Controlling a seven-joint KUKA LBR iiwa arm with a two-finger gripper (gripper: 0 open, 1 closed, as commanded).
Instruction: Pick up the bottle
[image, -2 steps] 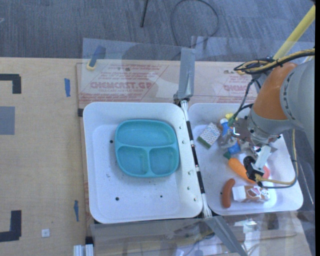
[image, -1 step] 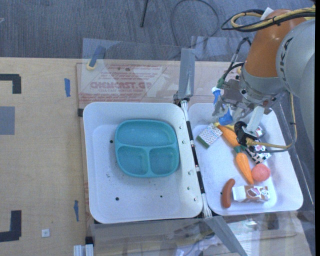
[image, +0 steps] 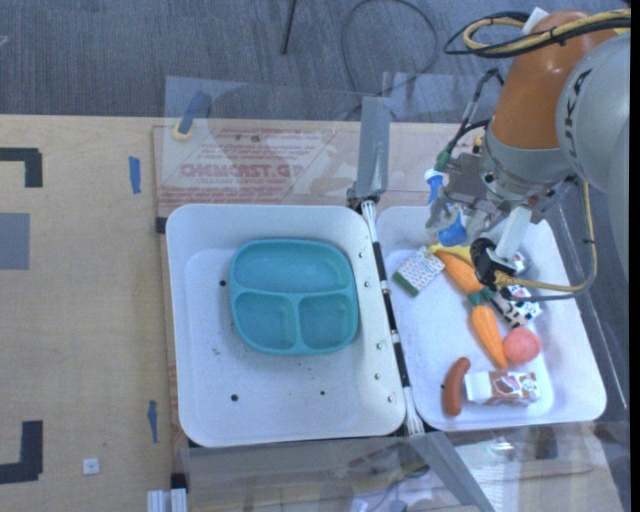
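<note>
The gripper (image: 452, 212) is hovering over the bottle (image: 447, 222) at the right bin's (image: 575, 400) far edge; its grip is unclear, and lifting seems undone.

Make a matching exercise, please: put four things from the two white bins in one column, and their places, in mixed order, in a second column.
Things:
1. teal plastic plate with three compartments
2. red-brown sausage
3. pink round ball
4. small green and white card

Places:
A. right bin, front, left of a white carton
B. left bin
C. right bin, near its left wall
D. right bin, beside an orange carrot

Pairs: 1-B, 2-A, 3-D, 4-C
</note>
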